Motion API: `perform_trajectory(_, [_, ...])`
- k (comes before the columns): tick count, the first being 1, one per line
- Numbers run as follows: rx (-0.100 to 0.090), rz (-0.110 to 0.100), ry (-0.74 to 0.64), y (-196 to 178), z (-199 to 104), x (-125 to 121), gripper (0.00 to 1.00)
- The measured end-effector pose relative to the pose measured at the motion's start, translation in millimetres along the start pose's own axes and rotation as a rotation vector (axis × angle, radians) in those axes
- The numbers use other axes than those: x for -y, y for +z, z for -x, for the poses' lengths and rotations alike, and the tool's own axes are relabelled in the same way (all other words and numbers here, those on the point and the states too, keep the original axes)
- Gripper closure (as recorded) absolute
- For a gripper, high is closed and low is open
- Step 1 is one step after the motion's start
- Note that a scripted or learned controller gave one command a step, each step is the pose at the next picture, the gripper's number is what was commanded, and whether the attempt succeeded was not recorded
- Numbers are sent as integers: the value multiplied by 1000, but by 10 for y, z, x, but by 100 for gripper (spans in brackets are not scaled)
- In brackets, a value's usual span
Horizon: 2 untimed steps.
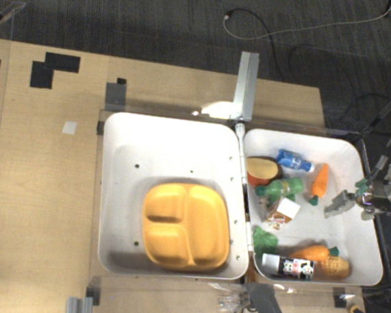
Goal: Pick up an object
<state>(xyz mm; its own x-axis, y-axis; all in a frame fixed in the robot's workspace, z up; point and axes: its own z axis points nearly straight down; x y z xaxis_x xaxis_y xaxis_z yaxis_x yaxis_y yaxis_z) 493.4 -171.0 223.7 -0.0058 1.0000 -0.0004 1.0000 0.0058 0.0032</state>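
The right bin (360, 158) holds several small items. A blue bottle (295, 160) lies near its back wall, with a small orange carrot (320, 179) to its right and a yellow-brown bun (263, 168) to its left. A green toy (280, 189) and a white packet (284, 212) sit mid-bin. Along the front wall lie a black-and-white bottle (288, 266), another carrot (313, 252) and a tan cob (336, 268). My gripper (351, 195) hovers over the bin's right side, open, with nothing between its fingers.
The left bin (124, 145) holds a yellow divided plate (185, 224). A metal post (246, 85) stands behind the wall between the bins. A green scrap (263, 238) lies near that wall. Bare bin floor lies under the gripper.
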Motion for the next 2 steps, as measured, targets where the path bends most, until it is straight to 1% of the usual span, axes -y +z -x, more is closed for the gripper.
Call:
perform_trajectory(1, [1,6,-4,-111,-9,-22,100])
perform_trajectory(2, [1,5,-149,-1320,-352,-160,100])
